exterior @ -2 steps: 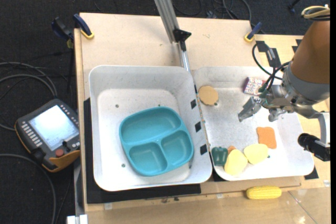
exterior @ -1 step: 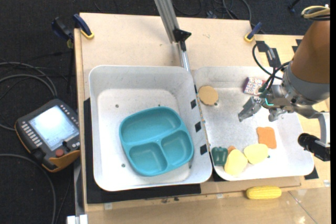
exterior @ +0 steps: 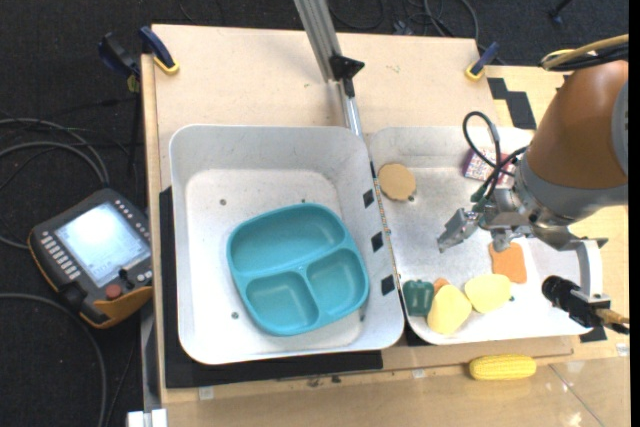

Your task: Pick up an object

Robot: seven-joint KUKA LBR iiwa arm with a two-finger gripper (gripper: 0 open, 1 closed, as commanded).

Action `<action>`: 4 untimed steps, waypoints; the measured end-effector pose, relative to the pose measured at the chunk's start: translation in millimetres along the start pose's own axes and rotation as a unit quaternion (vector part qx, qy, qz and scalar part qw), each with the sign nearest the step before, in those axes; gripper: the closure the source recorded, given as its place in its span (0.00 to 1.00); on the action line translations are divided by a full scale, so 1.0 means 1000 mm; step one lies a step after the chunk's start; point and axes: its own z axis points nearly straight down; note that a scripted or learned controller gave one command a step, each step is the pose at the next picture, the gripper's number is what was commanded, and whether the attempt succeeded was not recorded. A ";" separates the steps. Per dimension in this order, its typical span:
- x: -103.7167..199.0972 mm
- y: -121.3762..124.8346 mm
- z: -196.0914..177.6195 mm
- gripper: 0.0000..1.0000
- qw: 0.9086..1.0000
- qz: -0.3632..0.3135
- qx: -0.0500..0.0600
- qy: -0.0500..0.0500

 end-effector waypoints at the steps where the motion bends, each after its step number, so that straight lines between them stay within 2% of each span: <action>1: 0.004 0.003 0.044 0.00 1.000 0.000 0.000 0.000; 2: -0.006 0.004 0.094 0.00 1.000 0.000 0.000 0.000; 3: -0.005 0.005 0.081 1.00 1.000 0.000 -0.004 0.000; 4: -0.007 -0.004 0.029 1.00 1.000 -0.001 -0.006 -0.001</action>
